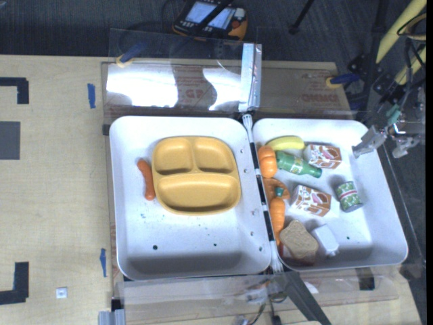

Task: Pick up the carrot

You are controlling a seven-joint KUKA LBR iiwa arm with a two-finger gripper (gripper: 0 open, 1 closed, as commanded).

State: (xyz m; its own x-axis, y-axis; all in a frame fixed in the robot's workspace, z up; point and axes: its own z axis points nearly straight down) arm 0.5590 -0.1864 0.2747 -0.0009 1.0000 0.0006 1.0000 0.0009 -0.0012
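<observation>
Gripper [379, 137] at right bin's [385, 222] far right rim, partly cut off, finger state unclear; carrot [277, 213] well apart, along bin's left wall

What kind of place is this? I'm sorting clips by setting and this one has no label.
Most likely a robotics lab bench, not a kitchen: two white bins sit side by side holding toy food such as a carrot and a yellow divided plate, blue tape marks dot the bench, and stand legs rest on carpet.
</observation>
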